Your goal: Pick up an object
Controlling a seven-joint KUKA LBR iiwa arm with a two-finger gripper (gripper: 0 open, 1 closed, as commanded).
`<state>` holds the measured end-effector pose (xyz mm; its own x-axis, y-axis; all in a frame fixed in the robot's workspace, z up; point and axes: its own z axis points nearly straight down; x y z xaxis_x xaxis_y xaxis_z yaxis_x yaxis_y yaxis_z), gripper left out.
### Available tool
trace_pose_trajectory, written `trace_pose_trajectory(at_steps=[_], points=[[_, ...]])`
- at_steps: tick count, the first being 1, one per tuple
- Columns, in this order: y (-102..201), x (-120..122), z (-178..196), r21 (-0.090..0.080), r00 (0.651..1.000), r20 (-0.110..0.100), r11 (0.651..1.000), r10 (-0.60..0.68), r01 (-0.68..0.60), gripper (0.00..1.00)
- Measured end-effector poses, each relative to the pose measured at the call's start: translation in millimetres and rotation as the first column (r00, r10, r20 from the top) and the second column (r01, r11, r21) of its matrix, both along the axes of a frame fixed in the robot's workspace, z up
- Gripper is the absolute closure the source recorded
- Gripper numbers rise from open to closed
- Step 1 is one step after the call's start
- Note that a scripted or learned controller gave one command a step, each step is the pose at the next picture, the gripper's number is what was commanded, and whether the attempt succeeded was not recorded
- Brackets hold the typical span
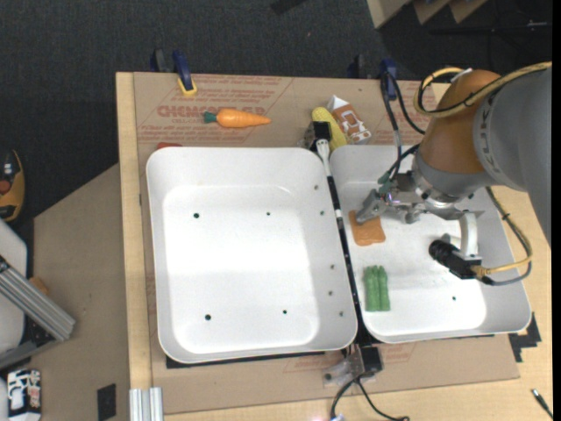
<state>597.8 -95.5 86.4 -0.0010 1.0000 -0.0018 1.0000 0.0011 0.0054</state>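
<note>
Lying just left of claw (pixel 379 202): orange block (pixel 369 231), right bin (pixel 438 318).

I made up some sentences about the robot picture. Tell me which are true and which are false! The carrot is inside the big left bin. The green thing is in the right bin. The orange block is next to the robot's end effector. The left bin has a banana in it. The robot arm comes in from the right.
1. The carrot is inside the left bin. False: it lies on the cardboard behind that bin.
2. The green thing is in the right bin. True.
3. The orange block is next to the end effector. True: it lies just below it in the picture.
4. The left bin has a banana in it. False: the yellow thing sits outside, behind the bins.
5. The robot arm comes in from the right. True.
</note>
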Motion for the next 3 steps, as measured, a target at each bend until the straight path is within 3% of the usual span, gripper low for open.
trace_pose_trajectory(at_steps=[1,2,3], points=[[3.9,62.1,-0.6,0.001,1.0,0.001,1.0,0.002,-0.002,0.0],[2.7,46.8,-0.4,0.002,1.0,-0.005,1.0,-0.002,0.002,0.0],[-0.9,60.0,-0.8,0.001,1.0,-0.002,1.0,0.001,-0.001,0.0]])
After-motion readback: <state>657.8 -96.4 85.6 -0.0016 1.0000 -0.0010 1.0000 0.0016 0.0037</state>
